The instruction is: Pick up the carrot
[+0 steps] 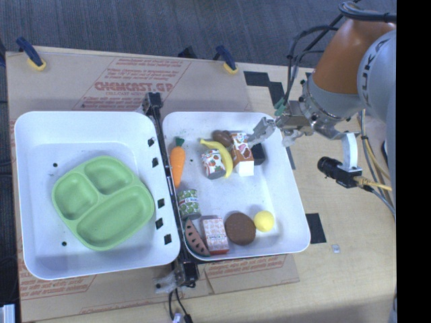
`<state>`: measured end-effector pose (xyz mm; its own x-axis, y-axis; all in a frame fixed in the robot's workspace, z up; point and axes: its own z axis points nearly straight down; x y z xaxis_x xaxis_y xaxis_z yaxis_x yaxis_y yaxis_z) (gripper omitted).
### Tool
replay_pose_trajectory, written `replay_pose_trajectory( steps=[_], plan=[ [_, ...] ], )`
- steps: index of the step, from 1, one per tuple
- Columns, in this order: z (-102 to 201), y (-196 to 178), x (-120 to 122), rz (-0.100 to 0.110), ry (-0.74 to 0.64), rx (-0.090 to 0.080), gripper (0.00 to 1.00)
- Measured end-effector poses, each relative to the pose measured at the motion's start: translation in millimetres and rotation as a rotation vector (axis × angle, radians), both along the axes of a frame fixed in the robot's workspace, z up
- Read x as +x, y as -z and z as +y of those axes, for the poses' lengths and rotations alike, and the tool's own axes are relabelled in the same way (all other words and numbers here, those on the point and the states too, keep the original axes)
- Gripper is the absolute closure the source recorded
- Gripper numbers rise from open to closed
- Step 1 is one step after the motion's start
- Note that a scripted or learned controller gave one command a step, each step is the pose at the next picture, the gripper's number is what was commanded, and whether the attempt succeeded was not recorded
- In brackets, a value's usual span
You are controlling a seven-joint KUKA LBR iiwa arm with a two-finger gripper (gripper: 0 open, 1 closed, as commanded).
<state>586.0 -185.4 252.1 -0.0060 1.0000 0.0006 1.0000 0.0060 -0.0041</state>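
Note:
The carrot (177,165) is orange with a green top. It lies lengthwise against the left wall of the right bin (286,180), with its green end pointing to the back. My gripper (259,132) hangs over the back right part of that bin, beside a cluster of small toy foods. It is well to the right of the carrot and apart from it. Nothing shows as held.
A banana (223,155), a small carton (213,164) and boxed toys (242,155) lie between gripper and carrot. A green can (188,204), watermelon slice (194,239), cookie (240,228) and lemon (264,221) sit at the front. The left bin (34,133) holds a green divided plate (104,200).

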Motion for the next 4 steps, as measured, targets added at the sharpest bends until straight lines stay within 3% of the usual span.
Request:
replay_pose_trajectory(
  steps=[1,2,3,4],
  plan=[
    [59,130,22,0.003,-0.002,0.001,0.0],
    [89,157,57,-0.003,0.0,-0.006,0.0],
    [89,158,58,-0.001,0.002,-0.008,0.0],
    [89,157,32,-0.009,0.002,-0.008,0.0]
  ],
)
